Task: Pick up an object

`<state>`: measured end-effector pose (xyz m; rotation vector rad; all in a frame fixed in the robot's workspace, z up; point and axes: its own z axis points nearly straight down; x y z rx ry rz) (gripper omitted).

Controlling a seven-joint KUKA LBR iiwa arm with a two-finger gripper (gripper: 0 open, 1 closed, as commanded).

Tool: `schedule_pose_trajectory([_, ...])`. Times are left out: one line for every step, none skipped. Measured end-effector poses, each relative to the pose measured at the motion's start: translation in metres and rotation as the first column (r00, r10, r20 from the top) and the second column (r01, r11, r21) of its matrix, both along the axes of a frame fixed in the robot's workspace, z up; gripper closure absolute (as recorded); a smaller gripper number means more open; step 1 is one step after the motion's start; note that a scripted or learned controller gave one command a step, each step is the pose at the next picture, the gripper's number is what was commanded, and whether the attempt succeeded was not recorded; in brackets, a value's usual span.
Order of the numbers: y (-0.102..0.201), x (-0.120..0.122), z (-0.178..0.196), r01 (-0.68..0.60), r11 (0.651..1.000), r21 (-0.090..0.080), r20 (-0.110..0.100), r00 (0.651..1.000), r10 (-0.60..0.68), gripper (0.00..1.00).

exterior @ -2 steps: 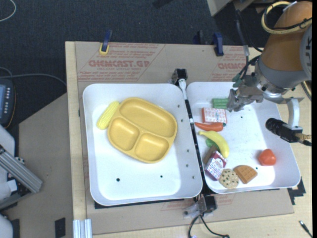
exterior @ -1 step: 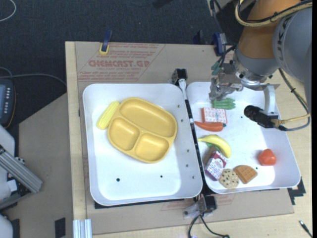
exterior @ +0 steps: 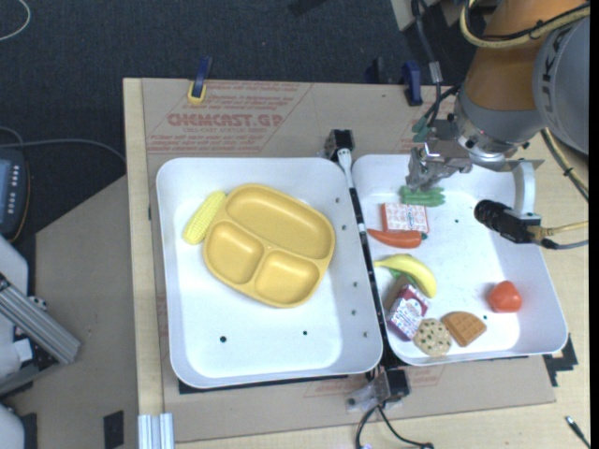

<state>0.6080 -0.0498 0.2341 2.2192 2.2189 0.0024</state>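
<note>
My gripper hangs low over the back of the right bin, right above a small green item. The green item lies on the bin floor, partly hidden by the gripper. In front of it sit a red and white box and a red chili pepper. Closer to the front lie a banana, a dark red packet, a round cookie, a toast slice and a red tomato.
The left bin holds a yellow divided plate and a corn cob beside it at the left. A black divider runs between the two bins. Cardboard lies behind the bins.
</note>
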Motion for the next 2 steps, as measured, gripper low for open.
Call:
schedule_pose_trajectory([0.0,-0.0003,-0.0004,-0.001,1.0,0.0,-0.002,1.0,0.001,1.0])
schedule_pose_trajectory([0.0059,-0.005,0.0006,-0.001,1.0,0.001,-0.005,1.0,0.001,1.0])
